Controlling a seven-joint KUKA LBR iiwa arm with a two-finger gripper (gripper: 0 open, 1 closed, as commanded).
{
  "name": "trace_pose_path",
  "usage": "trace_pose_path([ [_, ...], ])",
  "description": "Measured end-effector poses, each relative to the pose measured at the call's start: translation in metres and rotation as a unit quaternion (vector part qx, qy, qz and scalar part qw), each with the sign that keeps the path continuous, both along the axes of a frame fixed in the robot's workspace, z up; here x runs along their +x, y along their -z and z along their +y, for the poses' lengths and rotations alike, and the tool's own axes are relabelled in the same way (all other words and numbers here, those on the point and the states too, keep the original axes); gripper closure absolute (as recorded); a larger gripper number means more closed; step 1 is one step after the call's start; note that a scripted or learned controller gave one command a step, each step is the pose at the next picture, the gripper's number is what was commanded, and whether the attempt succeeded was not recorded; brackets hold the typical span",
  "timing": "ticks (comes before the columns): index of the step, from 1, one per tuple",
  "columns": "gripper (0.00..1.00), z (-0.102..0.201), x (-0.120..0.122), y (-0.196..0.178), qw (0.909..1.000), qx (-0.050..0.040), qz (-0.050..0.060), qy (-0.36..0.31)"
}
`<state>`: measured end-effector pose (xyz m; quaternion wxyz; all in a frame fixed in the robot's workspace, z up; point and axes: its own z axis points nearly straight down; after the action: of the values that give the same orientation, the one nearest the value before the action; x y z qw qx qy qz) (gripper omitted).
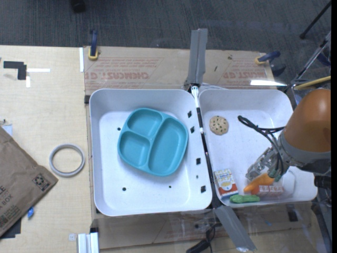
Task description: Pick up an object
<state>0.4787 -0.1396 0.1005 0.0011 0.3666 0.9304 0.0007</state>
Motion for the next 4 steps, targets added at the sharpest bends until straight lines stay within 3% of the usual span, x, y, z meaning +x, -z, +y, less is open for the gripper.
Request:
trace_pose_path([
  [1, 1.00, 0.094, 0.000, -0.091, 0.9981, -0.0004, 0.001, 0.061],
  [2, 1.00, 0.169, -0.001, -0.091, 0.9959, -0.0006, 0.001, 0.090],
  [3, 1.00, 0.146, 0.013, -0.251, 0.9993, -0.0010, 0.001, -0.038],
  [4, 1.00, 0.162, 0.024, -0.179, 0.9997, -0.0011, 0.002, 0.023],
])
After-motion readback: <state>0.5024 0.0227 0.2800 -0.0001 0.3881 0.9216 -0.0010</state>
